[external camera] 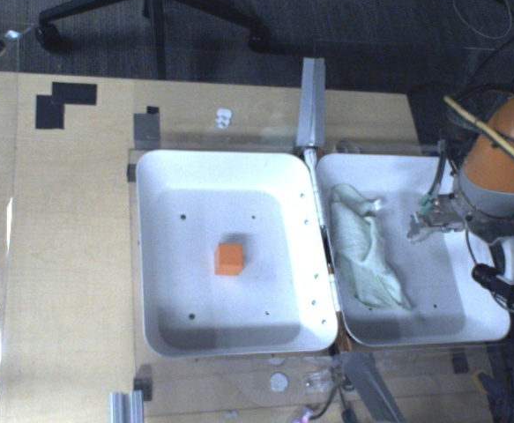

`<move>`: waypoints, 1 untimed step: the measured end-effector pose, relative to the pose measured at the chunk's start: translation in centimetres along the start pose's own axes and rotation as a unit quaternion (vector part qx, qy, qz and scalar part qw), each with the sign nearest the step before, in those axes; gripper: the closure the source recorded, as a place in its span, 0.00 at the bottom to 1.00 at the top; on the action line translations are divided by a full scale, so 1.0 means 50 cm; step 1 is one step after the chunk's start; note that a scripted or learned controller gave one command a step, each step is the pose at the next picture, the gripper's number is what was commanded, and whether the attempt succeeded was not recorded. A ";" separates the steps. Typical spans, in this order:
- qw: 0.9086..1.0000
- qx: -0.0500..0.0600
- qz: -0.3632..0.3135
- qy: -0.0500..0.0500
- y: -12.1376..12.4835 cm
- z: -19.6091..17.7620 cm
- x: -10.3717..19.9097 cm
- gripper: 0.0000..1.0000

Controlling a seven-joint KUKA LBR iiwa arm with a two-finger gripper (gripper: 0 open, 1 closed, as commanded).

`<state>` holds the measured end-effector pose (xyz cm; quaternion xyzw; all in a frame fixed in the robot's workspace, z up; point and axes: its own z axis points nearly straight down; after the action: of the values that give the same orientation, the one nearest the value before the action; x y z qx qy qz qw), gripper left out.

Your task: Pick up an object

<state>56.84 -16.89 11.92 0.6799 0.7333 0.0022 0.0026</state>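
- My claw (424,221) hangs over the right bin (481,329), toward its right half, at about the height of the bin's middle
- I cannot tell whether it is wide or narrow: from this slanted look down it is a small pale tangle of metal under my wrist, and nothing shows in it
- Two things could be picked: a pale crumpled cloth (362,249) in the right bin, and a small orange cube (229,259) in the left bin (151,324)
- The cloth is the nearer one, lying just to the left of my claw in the same bin; its long axis runs from the far rim toward the near rim, slanting a little rightward as it comes nearer
- The cube sits well apart, near the middle of the left bin, across the wall where the bins meet on the counter (63,236)
- My judgement: the next move turns on a short shift leftward and down onto the cloth, closing across its narrow width
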 end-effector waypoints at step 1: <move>0.995 0.001 0.098 -0.001 0.122 -0.223 0.056 1.00</move>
<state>62.63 -13.61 23.12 0.7482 0.6635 0.0016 0.0024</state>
